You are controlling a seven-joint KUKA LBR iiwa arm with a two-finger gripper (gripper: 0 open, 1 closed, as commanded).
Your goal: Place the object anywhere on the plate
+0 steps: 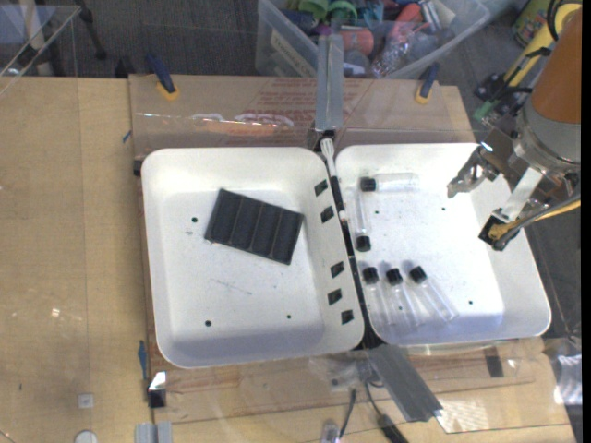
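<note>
left bin (166, 247): shallow, white, holding one dark ribbed rectangular plate (254, 226) that lies flat and slightly turned, nearer the bin's far half.
divider: where the two bins meet, a row of small black clips (334, 247) runs front to back.
right bin (517, 284): shallow, white, holding clear vials with black caps.
vials, count: five that i can make out. one (388, 183) lies crosswise near the far edge, one (360, 227) lies lengthwise just beside the divider, and three (406, 289) lie close together side by side toward the near edge.
gripper (482, 206): above the right bin's right side, well apart from the vials; its two fingers are spread with nothing between them.
arm (554, 90): grey with an orange band, reaching in from the right.
bench (65, 247): pale wood, with a brown board under the bins.
background: a clear tub (369, 17) of mixed coloured items stands beyond the bins.
</note>
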